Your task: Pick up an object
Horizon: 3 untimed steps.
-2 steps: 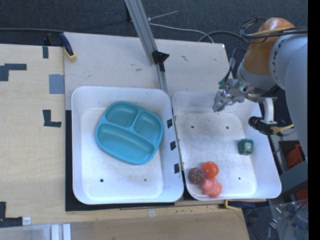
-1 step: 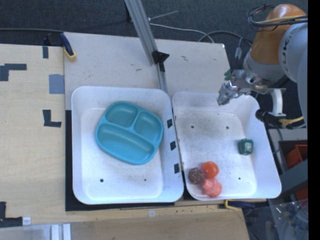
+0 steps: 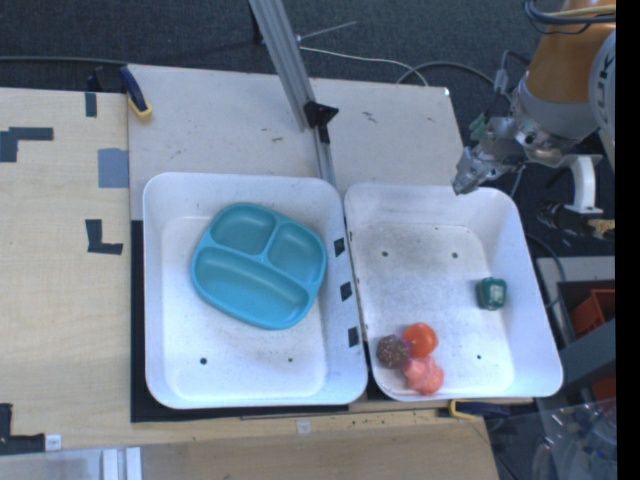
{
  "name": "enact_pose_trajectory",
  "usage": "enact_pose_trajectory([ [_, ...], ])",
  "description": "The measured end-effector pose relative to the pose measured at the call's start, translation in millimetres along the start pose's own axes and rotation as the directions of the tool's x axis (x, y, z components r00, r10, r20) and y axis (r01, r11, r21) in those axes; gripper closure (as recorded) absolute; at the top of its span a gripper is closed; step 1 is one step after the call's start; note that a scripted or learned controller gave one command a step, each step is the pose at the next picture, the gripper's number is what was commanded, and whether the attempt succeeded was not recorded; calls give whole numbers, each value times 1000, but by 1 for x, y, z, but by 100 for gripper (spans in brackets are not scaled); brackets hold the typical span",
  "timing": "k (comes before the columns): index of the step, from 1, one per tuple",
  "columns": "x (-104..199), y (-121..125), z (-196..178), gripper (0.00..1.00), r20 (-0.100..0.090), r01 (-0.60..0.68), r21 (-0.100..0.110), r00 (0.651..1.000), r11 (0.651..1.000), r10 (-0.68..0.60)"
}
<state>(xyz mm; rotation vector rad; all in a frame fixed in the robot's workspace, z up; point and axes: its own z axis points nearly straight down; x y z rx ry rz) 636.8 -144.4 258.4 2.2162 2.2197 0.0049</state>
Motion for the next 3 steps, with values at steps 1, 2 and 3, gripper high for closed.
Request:
enact_pose_trajectory([
  [1,57,10,14,100,-2,5,8,1000,1000,-5],
  [2,103,16,12,100,-3,5,6,1000,1000,-5],
  [3,159,19,7,100,-3,6,7,1000,1000,-6],
])
